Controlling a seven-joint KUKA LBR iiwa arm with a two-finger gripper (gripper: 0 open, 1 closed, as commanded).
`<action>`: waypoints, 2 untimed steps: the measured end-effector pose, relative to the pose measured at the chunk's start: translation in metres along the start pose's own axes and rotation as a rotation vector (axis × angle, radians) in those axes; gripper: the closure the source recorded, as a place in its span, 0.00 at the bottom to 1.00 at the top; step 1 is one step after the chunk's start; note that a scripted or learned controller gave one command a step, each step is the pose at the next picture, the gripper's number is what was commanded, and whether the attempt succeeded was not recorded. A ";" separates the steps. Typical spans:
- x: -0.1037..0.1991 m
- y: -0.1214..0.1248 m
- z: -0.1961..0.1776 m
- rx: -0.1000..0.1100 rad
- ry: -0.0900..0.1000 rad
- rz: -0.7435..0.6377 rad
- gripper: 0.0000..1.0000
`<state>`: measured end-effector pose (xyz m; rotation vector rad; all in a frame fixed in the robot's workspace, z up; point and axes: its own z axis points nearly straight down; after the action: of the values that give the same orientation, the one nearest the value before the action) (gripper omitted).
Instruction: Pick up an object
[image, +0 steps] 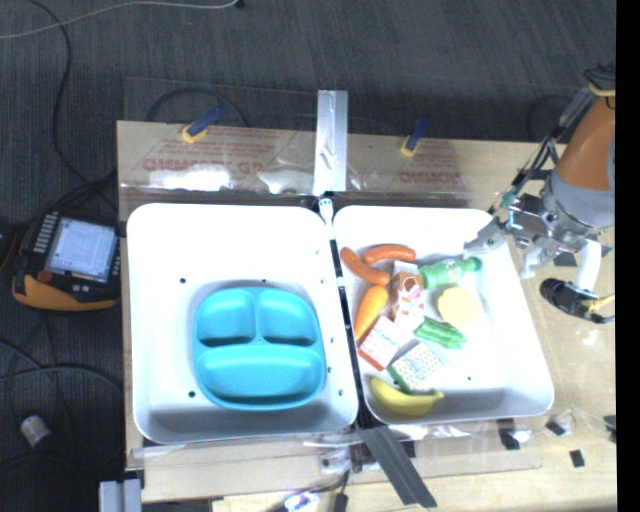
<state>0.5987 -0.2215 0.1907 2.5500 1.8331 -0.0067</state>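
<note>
Pincer (492, 232) above right bin (520, 330) edge, near green bottle (448, 270)

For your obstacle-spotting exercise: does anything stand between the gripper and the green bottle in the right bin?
Nothing visible does. The gripper sits over the right bin's upper right rim, and the green bottle lies just below-left of it, with bare bin floor between.

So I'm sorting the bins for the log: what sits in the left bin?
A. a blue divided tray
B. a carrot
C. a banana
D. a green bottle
A: the blue divided tray lies alone in the left bin, while the food items are in the right bin.
</note>
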 end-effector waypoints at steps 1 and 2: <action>0.028 -0.027 0.098 0.001 0.003 0.080 0.00; 0.029 -0.028 0.090 0.005 0.001 0.077 1.00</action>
<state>0.5808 -0.1853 0.1005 2.6229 1.7356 -0.0104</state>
